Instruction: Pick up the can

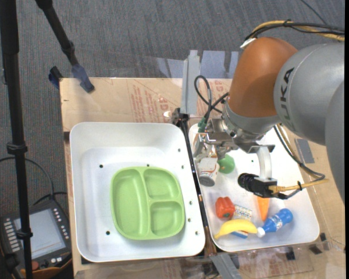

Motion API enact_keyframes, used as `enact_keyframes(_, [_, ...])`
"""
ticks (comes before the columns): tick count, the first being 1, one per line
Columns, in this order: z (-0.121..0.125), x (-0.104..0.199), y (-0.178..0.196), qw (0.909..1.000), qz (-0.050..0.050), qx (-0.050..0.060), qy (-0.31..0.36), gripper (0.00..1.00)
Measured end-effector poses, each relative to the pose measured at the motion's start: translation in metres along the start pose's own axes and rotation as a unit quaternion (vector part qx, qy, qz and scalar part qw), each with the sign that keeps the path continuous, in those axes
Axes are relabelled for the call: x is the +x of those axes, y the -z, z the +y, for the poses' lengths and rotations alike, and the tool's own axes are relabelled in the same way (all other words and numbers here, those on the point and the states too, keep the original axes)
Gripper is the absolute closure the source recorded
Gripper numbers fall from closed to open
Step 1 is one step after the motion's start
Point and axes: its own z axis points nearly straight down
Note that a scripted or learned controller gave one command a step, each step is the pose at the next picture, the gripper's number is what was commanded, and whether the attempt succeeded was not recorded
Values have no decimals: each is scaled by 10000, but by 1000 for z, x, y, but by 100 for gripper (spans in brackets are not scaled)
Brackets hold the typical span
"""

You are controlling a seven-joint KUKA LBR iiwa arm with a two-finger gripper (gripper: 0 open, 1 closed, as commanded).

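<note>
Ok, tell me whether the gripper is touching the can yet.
Cannot tell. In the camera view the gripper sits directly over the can in the right bin, overlapping its top, so neither contact nor a gap shows plainly.

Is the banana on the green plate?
No, the banana lies in the right bin, while the green plate sits in the left bin.

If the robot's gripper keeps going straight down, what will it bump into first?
Most likely the can, which lies right under the gripper in the right bin. The green ball sits just beside it. Depth is hard to judge from this slanted view.
</note>
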Motion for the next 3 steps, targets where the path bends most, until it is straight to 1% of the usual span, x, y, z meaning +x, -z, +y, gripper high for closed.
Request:
enact_keyframes(1, [-40,11,-53,9951,1,5,-985,100])
enact_keyframes(2, [8,57,7,9930,-8,-12,-1182,100])
enact_keyframes(3, [29,78,36,9947,-9,-12,-1033,100])
